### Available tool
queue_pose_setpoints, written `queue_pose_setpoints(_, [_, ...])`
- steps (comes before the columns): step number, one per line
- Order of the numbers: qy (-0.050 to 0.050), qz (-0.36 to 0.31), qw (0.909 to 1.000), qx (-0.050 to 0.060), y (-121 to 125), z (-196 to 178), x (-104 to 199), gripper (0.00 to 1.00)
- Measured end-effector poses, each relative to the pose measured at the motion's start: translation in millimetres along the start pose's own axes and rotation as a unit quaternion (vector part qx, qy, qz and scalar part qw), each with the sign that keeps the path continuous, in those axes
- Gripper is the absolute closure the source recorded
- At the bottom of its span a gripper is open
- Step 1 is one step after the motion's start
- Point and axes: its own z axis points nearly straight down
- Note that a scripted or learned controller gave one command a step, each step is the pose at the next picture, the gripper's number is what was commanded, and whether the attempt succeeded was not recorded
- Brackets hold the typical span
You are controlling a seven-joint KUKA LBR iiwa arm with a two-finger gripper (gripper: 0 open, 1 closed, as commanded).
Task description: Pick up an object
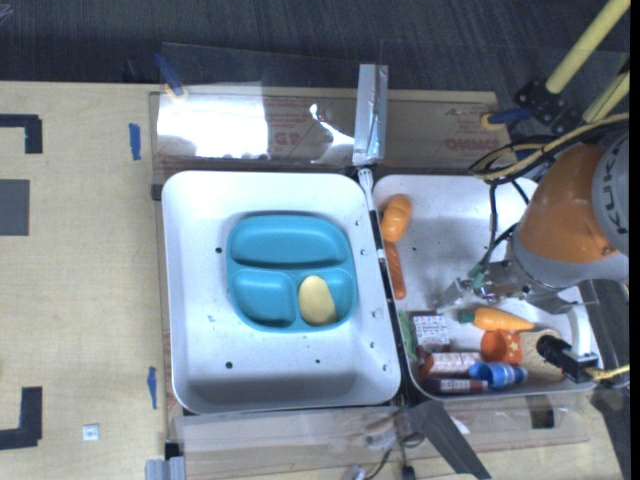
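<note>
My gripper (472, 288) hangs low over the middle of the right bin (440, 208), at the end of the grey arm with the orange band (565, 213). Just below it lies an orange carrot (503, 320), and I see nothing held. A red-orange fruit (500, 345), a blue tube (497, 374), a dark red packet (448, 362) and a small printed box (429, 327) crowd the bin's near edge. Against the bin's left wall rest an orange fruit (396, 216) and a slim orange piece (396, 269).
The left bin (190, 268) holds a blue divided tray (285, 243) with a yellow lemon-like fruit (317, 299) in its lower right compartment. A clear upright panel (260, 118) stands behind the bins. Wooden bench (70, 298) extends to the left.
</note>
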Motion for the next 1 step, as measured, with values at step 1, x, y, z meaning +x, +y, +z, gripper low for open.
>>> queue_pose_setpoints(1, [0.0, -0.023, 0.9997, 0.001, -46.6, 0.1, -38.0, 0.0])
